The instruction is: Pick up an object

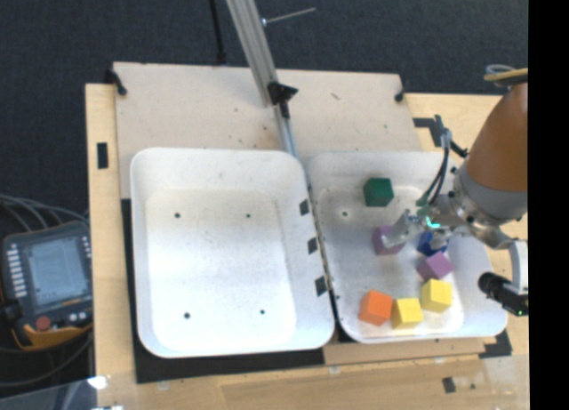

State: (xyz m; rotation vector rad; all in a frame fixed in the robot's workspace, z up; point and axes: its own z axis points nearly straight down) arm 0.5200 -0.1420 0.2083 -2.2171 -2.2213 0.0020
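The robot arm [498,155] reaches in from the right and hangs low over the right bin [351,177]. All the blocks sit in that bin. A green block [378,191] rests alone near the back. A small purple block [384,240] lies in the middle. A blue block [429,243] is just beside it, partly hidden under the arm. Another purple block [436,265] lies a bit closer to the front. Two yellow blocks [436,294] [408,311] and an orange block [376,307] sit close together along the front edge.

The gripper [418,226] is down between the small purple block and the blue block. It seems to be there because those two are the nearest things to grab. The metal parts blur together, so it is not possible to tell how wide the gripper is or whether it has hold of anything. No block can be seen lifted off the bin floor.

The left bin [160,177] has no blocks in it. It looks like a spot where a picked block could go later. The blocks near the front are bunched up, which could make them harder to grab than the ones standing apart.
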